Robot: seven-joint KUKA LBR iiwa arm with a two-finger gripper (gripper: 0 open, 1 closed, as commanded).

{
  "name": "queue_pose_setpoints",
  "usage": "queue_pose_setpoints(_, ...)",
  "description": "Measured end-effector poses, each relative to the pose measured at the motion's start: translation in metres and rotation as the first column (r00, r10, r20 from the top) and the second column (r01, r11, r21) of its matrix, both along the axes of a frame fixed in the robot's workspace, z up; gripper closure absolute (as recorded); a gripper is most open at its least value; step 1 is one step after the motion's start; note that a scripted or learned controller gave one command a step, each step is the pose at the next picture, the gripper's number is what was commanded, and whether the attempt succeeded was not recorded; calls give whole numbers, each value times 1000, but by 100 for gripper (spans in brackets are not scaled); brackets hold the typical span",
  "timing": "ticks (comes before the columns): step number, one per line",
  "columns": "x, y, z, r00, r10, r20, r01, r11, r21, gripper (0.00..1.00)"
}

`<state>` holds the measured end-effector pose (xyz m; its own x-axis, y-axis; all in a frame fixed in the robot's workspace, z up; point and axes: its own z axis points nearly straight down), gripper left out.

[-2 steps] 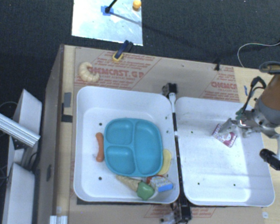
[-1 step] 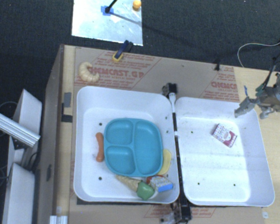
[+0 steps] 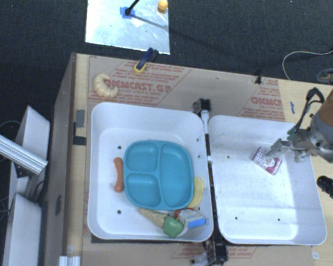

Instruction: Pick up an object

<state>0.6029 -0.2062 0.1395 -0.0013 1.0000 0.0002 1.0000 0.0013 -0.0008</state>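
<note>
**A:** Where is the arm?

**B:** Reaching in from the right, over the right bin [image 3: 297, 228]. The gripper [image 3: 284, 147] hangs at that bin's upper right part, its tip just beside a small flat packet [image 3: 266, 161] — white with a pink-red edge — that lies on the bin floor. Whether it touches the packet, I cannot tell, and how the tool is set — wide, narrow or closed on something — is too small to make out.

**A:** Anything near the packet?

**B:** The floor around it is bare white.

**A:** And the left bin [image 3: 101, 153]?

**B:** Crowded. A blue divided tray [image 3: 157, 174] sits in the middle. A toy sausage [image 3: 118, 174] lies just left of it, a yellow piece [image 3: 198, 191] peeks out at its right edge, and along the lower edge lie a cream cone-shaped piece [image 3: 152, 216], a green object [image 3: 173, 226] and a small blue-and-white item [image 3: 196, 220], bunched together.

**A:** Outside the bins?

**B:** A pale ridged toy [image 3: 105, 85] rests on the cardboard [image 3: 170, 86] by the left bin's upper corner, with a yellow-and-blue tool [image 3: 144, 60] above it. A black cable [image 3: 207, 147] runs down the seam between the bins.
</note>
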Motion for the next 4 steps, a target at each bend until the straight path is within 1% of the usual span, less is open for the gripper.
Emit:
queue_pose_setpoints(1, -86, 0, -48, 1000, -1, 0, 1, 1000, 0, 0)
queue_pose_setpoints(2, -4, 36, -15, 1000, 2, 5, -2, 1000, -1, 0)
queue_pose_setpoints(3, 18, -1, 38, 1000, 0, 6, 0, 1000, -3, 0)
queue_pose_setpoints(4, 1, 0, -11, 1000, 0, 2, 0, 1000, 0, 0)
